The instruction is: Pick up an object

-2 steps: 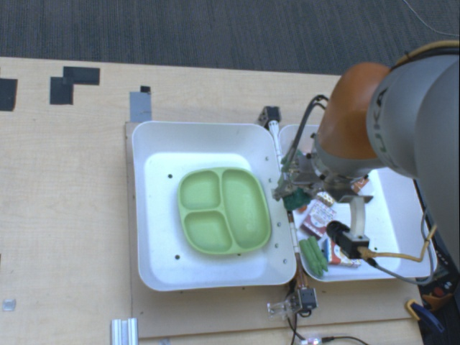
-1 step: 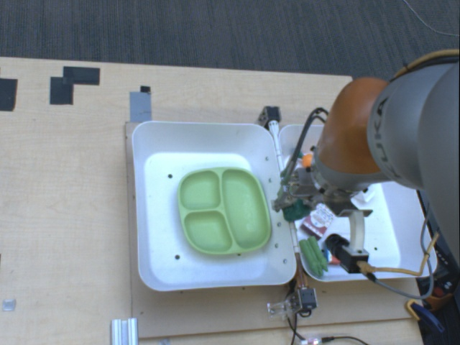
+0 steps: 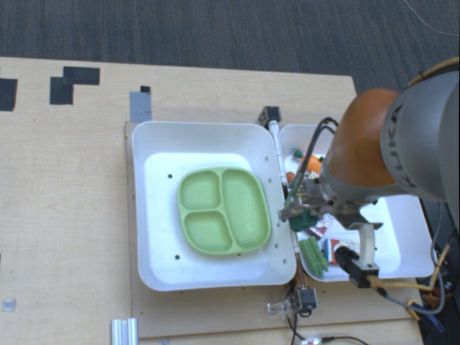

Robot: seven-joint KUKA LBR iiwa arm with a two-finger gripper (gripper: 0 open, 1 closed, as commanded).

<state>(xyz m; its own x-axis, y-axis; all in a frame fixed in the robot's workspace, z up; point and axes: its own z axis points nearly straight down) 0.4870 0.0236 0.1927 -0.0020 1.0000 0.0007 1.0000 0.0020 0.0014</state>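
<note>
A: Gripper (image 3: 305, 210) first. It hangs low at the left end of the right bin (image 3: 402, 264), close to the wall that divides the two bins, and the wrist and orange band (image 3: 363, 146) cover most of it from above. How it stands, and whether anything is in it, I cannot tell.

B: What lies around it?

A: A green object (image 3: 314, 254) sits just below it, near the bin's front edge, with what looks like a red, white and blue packet (image 3: 327, 244) touching or nearly touching that. Something orange (image 3: 311, 165) peeks out above, half hidden behind the arm. These are the candidates to lift; all are crowded into that left end.

B: And the risk?

A: Crowding, mostly. I judge that a descent here could land on two items at once, or push one against the wall instead of catching it. The dividing wall itself is so near that the tool could strike it.

B: The other bin?

A: The left bin (image 3: 154, 214) bears a green divided plate (image 3: 224, 210), well apart from the tool, so it looks out of harm's way.
</note>
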